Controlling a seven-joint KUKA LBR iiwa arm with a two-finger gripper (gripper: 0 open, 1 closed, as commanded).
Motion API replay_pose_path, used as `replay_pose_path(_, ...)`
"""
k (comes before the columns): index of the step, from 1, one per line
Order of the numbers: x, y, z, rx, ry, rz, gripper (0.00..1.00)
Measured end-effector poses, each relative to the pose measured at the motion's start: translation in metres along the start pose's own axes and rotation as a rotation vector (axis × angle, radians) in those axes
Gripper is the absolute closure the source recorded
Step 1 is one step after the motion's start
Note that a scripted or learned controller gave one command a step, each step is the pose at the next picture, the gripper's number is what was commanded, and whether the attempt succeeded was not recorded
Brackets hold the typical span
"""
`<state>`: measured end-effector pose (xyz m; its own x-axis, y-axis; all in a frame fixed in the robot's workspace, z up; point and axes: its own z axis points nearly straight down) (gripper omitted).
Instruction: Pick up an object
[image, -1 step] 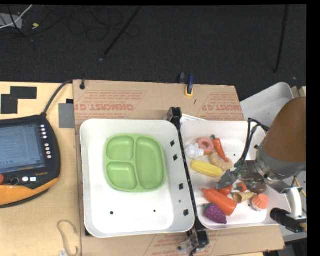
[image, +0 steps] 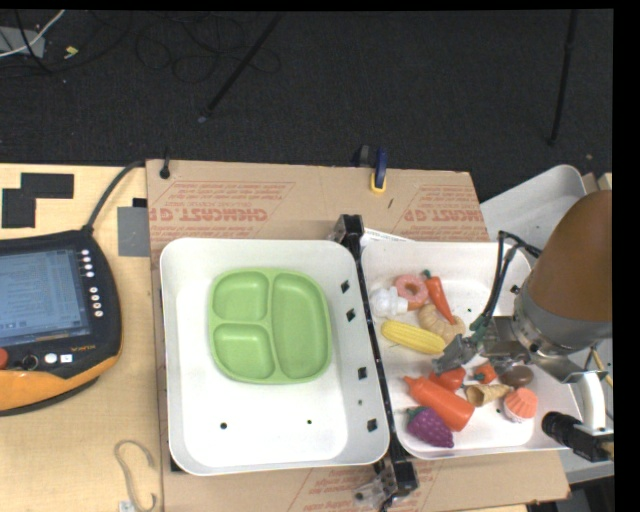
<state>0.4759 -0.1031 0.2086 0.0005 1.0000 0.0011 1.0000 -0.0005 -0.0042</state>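
Nearest, a purple plastic grape bunch (image: 430, 427) and a red plastic pepper (image: 440, 401) lie in the right white bin (image: 470, 262). Just beyond, the tool (image: 458, 352) hovers, whether open or closed unclear. A clean descent onto one toy, avoiding the yellow plastic corn cob (image: 413, 337) beyond, would likely work best.

Robot lab: teach pendant (image: 50, 315), clamped cardboard (image: 300, 200), bench bins (image: 190, 300)

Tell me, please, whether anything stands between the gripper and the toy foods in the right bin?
Nothing visible does. The gripper is already low in the right bin, among the toys, beside the yellow corn and just above the red pepper. The toys lie crowded, with the orange carrot and purple grapes close by.
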Motion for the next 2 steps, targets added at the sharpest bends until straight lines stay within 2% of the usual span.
replay_pose_path(1,0.007,-0.010,0.053,0.004,0.002,-0.002,0.00)
replay_pose_path(2,0.019,-0.008,0.111,0.002,0.001,-0.003,0.00)
